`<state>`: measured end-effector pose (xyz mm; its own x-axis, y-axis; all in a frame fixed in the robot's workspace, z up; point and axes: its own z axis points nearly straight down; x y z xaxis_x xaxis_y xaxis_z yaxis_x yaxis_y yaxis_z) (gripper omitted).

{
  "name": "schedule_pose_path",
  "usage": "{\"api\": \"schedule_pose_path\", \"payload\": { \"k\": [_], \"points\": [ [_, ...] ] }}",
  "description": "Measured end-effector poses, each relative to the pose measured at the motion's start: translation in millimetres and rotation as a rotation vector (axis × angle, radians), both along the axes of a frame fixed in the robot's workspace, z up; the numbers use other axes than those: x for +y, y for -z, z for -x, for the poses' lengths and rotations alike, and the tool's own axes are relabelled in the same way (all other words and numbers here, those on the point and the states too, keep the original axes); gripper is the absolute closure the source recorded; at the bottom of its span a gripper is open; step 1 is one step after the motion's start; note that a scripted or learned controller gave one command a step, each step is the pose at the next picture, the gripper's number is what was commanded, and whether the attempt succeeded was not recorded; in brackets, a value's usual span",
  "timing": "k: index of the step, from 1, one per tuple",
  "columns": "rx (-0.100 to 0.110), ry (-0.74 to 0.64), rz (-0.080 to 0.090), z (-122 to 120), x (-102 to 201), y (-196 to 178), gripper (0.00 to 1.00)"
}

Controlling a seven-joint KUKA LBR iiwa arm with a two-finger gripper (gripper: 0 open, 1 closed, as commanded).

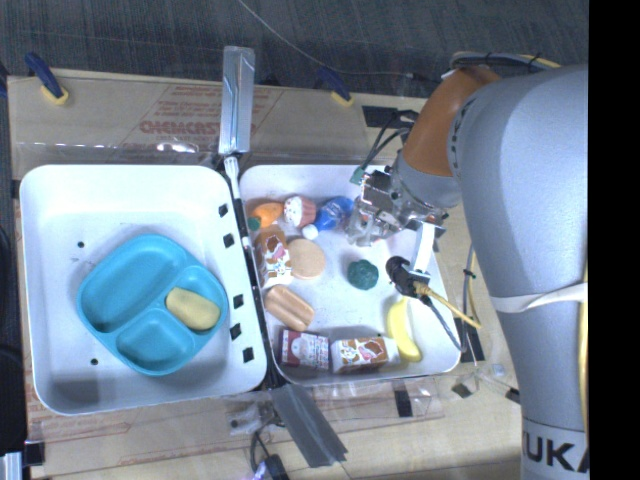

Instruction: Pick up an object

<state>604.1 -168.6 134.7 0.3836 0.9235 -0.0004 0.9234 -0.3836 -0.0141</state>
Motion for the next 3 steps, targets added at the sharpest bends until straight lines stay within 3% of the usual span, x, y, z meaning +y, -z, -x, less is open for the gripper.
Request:
{"api": "schedule_pose_path", "payload": {
  "k": [1, 2, 3],
  "points": [
    [-0.012, -0.292, 0.001, 29.4, 20.8, -73.7, 1.00],
    [-0.010, -0.291, 0.001, 29.8, 20.9, -72.8, 0.00],
    [0.000, -0.345, -0.002, 26.2, -11.3, 31.1, 0.00]
  ]
}}
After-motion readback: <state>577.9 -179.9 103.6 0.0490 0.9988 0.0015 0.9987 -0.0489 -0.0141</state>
